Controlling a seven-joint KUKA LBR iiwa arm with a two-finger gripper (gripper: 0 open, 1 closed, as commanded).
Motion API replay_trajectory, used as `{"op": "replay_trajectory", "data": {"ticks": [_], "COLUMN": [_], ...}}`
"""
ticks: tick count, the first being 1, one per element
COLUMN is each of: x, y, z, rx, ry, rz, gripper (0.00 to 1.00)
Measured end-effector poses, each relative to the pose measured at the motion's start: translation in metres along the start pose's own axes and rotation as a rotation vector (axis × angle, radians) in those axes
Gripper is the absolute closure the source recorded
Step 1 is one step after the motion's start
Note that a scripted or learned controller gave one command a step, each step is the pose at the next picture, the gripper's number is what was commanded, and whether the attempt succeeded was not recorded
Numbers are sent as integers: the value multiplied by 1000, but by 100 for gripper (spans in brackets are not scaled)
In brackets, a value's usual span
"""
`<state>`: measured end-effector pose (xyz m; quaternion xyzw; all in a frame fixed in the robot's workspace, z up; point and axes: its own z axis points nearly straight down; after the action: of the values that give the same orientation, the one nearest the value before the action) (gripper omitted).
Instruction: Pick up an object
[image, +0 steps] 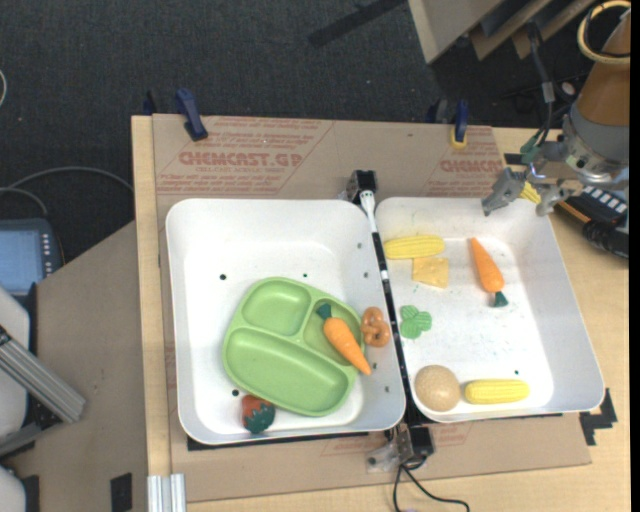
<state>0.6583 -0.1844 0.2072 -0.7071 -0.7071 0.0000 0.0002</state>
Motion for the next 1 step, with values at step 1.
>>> {"op": "replay_trajectory", "data": {"ticks": [1], "x": [21], "y": [-3], "z": [130], "rx": [10], "ry": [3], "rz": [-1], "gripper": [0]}}
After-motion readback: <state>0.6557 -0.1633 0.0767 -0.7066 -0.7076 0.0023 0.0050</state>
